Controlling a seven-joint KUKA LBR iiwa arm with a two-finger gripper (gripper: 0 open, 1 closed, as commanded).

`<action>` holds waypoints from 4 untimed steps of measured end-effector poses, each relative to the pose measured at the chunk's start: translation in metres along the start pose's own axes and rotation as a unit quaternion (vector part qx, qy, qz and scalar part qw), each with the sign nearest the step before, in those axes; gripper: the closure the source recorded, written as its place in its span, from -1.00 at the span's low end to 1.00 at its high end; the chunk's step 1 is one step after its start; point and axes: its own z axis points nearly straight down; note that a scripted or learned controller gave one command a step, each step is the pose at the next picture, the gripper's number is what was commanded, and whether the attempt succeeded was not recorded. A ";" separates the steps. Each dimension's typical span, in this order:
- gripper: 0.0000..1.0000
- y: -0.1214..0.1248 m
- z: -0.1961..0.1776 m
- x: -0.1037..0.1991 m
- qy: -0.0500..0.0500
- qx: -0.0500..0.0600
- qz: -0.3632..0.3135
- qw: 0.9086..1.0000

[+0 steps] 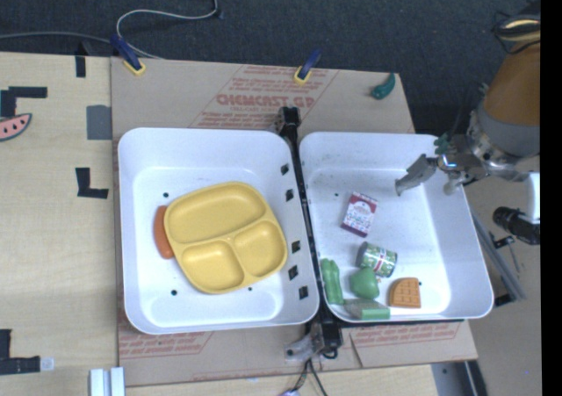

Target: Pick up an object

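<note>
While the arm (514,104) reaches in from the right, its end effector (420,176) hangs over the upper right part of the right bin (457,241), near that bin's far right wall. One grey finger (413,179) slants down and to the left over the white floor; whether the fingers are spread or pressed together I cannot tell, and nothing shows between them.

The things to be picked lie lower in the same bin, apart from the end effector. A small pink and white packet (359,214) lies near the middle of the bin. Below it and a little to the right sits a small can (378,258) on its side, with a green and white label. At the bin's near edge a cluster gathers — a long green piece (331,281) along the left wall, a rounded green lump (364,283) just beside it and just below the can, a pale green bar (371,312) against the front wall, and an orange waffle-like piece (405,292) to the right of the lump.

The left bin (140,210) holds a yellow divided tray (225,235), lying tilted, with an orange thing (162,232) tucked under its left edge. Both bins rest on a cardboard sheet (255,100) on the bench (53,210), held at its far edge by two yellow and blue clamps (307,68).
</note>
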 end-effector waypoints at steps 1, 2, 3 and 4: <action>-1.00 0.013 0.125 0.011 -0.001 -0.005 0.000 1.000; -1.00 -0.079 0.134 0.052 0.000 -0.005 0.001 1.000; 1.00 -0.076 0.123 0.053 0.001 -0.007 0.000 1.000; -1.00 -0.077 0.124 0.053 0.002 -0.006 0.000 1.000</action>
